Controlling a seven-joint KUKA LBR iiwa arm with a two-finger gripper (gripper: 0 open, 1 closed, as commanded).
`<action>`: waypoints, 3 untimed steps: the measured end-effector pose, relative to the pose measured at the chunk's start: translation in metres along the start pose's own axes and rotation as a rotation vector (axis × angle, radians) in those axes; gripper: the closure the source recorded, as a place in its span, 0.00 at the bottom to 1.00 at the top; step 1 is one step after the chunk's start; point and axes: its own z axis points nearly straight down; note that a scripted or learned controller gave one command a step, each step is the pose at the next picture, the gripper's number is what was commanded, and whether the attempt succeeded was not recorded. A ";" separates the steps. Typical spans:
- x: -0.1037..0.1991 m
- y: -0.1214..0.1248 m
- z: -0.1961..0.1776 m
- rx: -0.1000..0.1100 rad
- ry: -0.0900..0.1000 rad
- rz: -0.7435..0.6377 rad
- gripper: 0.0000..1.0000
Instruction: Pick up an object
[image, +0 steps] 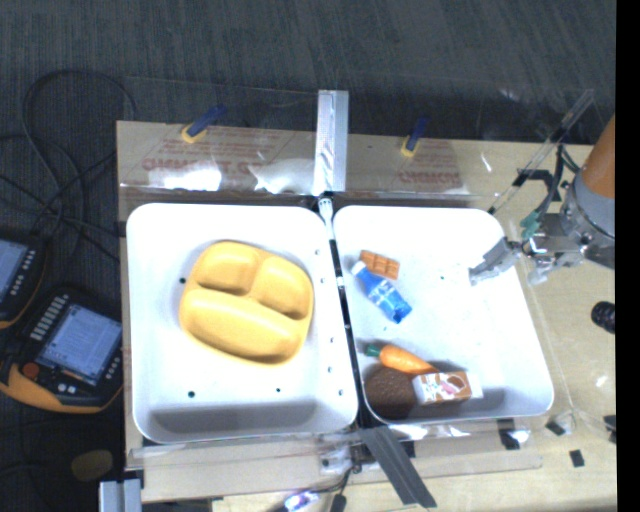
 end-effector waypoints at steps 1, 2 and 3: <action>0.037 0.032 0.147 -0.001 0.001 -0.388 0.00; 0.070 0.073 0.191 -0.011 -0.006 -0.449 0.00; 0.070 0.074 0.180 -0.017 -0.004 -0.448 1.00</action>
